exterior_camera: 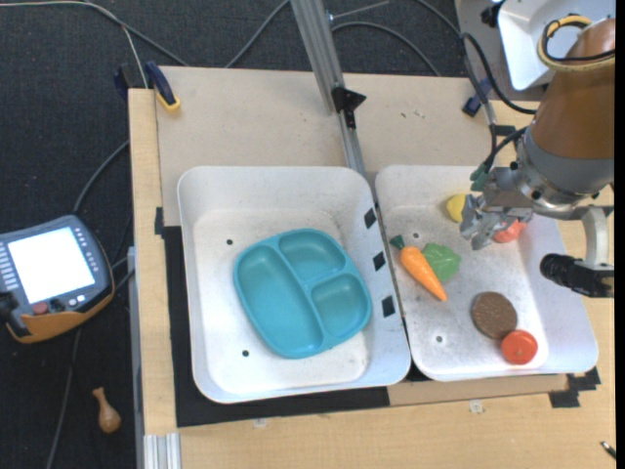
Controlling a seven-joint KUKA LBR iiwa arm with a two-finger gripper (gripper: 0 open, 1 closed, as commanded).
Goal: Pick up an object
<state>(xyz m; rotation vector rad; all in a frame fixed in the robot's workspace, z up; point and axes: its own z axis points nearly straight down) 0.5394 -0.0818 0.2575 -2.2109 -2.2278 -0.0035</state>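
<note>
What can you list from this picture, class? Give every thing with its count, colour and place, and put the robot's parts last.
Bins: two, white, side by side on the bench.
Divided plate: one, teal, in the left bin.
Toy carrot: one, orange with a green top, right bin.
Round patty: one, brown, right bin.
Small round toy: one, red-orange, right bin's near corner.
Yellow toy: one, right bin, beside the gripper.
Handheld screen: one, orange and grey, left of the bench.
Arm: one, orange band.
Gripper: one, grey, over the right bin.
</note>
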